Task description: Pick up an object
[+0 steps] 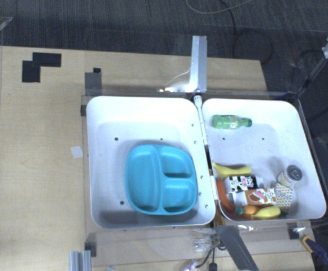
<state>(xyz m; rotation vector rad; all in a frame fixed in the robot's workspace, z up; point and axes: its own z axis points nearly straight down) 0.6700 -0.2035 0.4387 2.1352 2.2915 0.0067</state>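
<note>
Blue tray [161, 179] lies in plain sight — right-bin [299, 123] pile overlaps confusingly; end effector's state: cannot tell.

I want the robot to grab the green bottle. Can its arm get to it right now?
Probably yes. The green plastic bottle lies on its side, alone at the far end of the right white bin, apart from the pile of toy food at the near end. Nothing lies on it or covers it.

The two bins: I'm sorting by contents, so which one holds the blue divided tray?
The left bin. The blue divided tray lies in it, while the right bin holds a green bottle, bananas and small packages.
</note>
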